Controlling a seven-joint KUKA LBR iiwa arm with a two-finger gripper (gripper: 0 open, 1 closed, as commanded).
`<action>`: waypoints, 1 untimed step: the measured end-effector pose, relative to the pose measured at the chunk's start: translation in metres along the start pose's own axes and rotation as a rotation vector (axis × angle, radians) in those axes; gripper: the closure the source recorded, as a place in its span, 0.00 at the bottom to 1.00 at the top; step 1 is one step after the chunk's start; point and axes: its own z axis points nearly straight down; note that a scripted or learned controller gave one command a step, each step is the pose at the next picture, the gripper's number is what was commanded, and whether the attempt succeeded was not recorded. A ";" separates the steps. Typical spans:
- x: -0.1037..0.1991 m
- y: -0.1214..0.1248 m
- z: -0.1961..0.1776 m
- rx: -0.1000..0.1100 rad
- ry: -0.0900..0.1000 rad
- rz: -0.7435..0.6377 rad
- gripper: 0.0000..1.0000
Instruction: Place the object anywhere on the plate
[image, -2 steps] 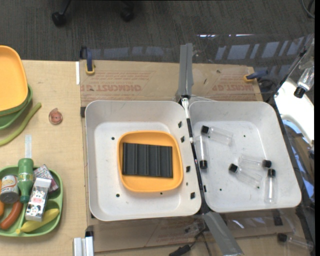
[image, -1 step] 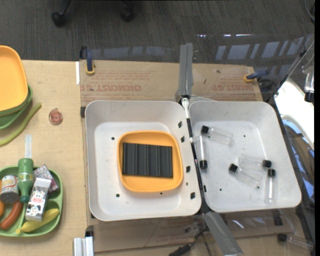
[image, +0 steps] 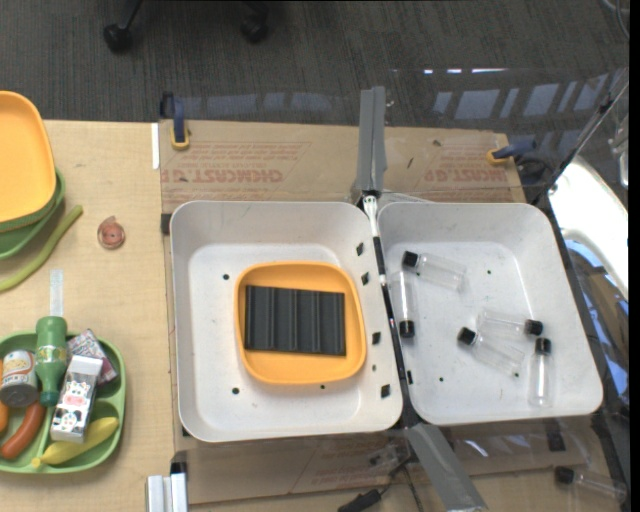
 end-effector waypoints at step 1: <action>-0.007 0.000 0.001 -0.002 -0.001 -0.283 1.00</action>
